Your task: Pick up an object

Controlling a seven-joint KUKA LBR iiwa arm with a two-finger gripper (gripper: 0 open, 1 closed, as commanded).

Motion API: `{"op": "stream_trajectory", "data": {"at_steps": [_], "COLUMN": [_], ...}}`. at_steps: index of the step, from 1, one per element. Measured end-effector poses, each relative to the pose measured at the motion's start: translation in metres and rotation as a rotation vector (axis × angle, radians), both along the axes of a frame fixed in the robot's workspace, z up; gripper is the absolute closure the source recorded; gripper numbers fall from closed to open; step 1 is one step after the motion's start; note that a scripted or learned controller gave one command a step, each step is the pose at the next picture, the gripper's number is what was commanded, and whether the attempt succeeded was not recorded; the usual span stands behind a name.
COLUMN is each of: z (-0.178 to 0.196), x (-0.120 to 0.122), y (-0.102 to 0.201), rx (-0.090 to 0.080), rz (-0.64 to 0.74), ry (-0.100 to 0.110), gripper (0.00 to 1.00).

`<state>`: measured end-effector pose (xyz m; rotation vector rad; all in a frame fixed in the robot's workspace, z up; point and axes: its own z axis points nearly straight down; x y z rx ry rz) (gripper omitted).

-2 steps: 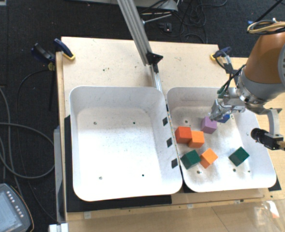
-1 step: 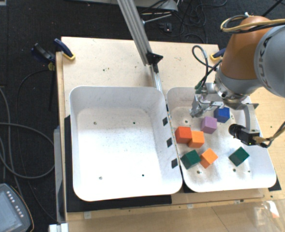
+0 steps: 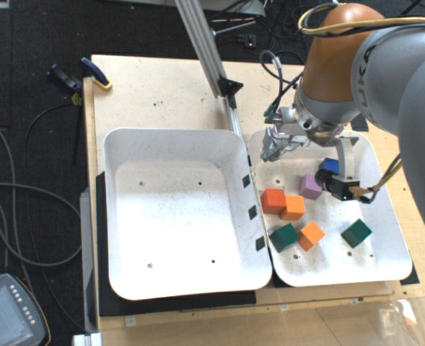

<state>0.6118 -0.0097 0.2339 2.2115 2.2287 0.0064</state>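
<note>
My gripper (image 3: 275, 150) hangs over the back left part of the right bin (image 3: 385, 265), under the orange wrist band. Nothing shows between its fingers. Blocks lie in that bin: a dark orange one (image 3: 273, 200) touching a lighter orange one (image 3: 294, 207), a purple one (image 3: 311, 186), a blue one (image 3: 329, 166) partly hidden by the arm's hardware, a small orange one (image 3: 312, 234), and two dark green ones (image 3: 284, 236) (image 3: 356, 233). The gripper stands above and behind the dark orange block, apart from it.
The left bin (image 3: 125, 150) lies beside the right one, their walls meeting in the middle. A metal pole (image 3: 201, 38) slants down to the bench behind the bins. A blue and yellow clamp (image 3: 79, 78) sits at the bench's back left corner.
</note>
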Motion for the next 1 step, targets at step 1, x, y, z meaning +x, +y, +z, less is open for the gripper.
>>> {"op": "stream_trajectory", "data": {"at_steps": [1], "z": [0.0018], "x": [0.0105], "y": [0.0468], "rx": [0.0], "rz": [0.0], "ry": [0.001], "gripper": [1.0]}}
